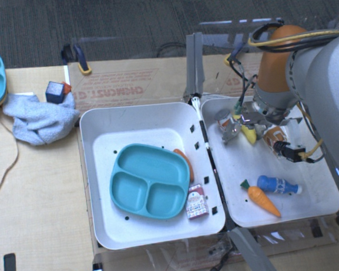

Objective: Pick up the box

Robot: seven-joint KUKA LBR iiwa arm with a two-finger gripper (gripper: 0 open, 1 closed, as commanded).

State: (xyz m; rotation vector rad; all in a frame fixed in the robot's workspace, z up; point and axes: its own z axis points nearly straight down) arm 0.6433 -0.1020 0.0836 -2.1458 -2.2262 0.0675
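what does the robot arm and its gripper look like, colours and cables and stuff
The arm is a bulky, rounded light-grey body with a glossy orange band above the wrist. Yellow and black cables loop over the band, and more run down past the wrist. The gripper is small, metallic grey, on a dark wrist mount.

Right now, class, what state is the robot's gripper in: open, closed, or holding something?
Gripper: cannot be told; it sits low in the right bin, far from the box in the left bin.
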